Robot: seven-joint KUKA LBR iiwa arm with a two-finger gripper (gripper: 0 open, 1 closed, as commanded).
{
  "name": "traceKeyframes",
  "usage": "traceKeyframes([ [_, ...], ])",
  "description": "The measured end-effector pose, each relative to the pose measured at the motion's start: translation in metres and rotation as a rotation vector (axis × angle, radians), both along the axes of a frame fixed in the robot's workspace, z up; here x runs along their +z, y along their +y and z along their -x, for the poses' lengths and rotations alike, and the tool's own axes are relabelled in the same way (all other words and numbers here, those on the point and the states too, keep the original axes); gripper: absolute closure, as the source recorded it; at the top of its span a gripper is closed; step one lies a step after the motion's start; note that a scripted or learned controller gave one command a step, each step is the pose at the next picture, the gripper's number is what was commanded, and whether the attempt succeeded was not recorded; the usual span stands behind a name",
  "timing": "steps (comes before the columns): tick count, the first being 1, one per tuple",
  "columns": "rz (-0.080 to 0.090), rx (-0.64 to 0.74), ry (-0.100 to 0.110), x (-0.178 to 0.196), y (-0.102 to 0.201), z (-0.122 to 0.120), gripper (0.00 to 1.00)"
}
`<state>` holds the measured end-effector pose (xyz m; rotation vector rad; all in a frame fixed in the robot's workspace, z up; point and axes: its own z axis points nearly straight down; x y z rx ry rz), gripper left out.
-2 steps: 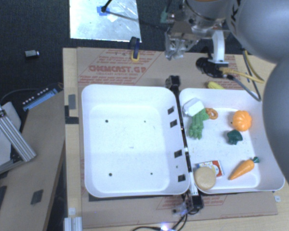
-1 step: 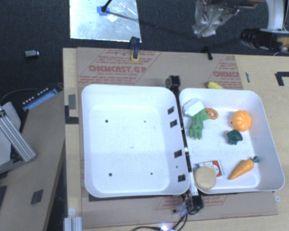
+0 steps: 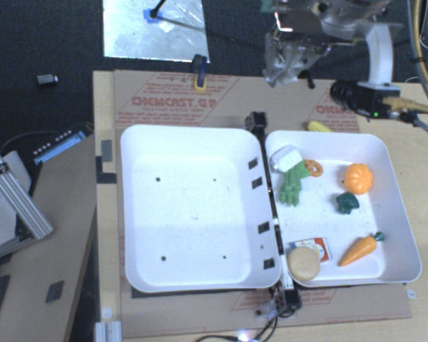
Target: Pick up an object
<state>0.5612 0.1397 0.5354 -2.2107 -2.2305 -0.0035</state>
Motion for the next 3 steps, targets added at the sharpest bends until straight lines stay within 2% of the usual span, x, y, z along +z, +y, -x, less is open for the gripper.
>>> traceKeyframes([
  [1, 0.0, 0.002, 0.001, 0.0, 0.044, 0.063, 1.0],
  [2, 0.0, 0.0, 0.0, -0.001, 0.082, 0.076, 1.0],
  [3, 0.003, -0.015, -0.003, -0.001, 0.013, 0.018, 1.0],
])
